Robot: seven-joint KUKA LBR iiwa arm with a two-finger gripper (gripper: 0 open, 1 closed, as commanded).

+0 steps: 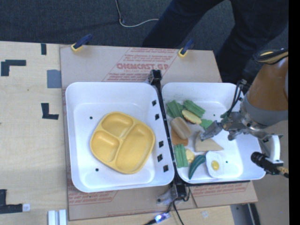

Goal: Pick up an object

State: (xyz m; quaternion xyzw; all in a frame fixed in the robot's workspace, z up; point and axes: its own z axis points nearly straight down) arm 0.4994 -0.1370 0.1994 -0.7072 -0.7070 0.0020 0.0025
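The tool (209, 131), jaws state I cannot tell, hovers right of centre; crowded toy food (186, 131) could make my grasp slip.

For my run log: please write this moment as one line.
pincer low in right bin | over toy food | nothing seen gripped | yellow tray in left bin

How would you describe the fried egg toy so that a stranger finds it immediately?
Look at the right-hand white bin, the one full of toy food. Go to its near edge, toward the right corner, where the fried egg lies beside a dark green pepper. It is the only white piece with a round yellow centre.
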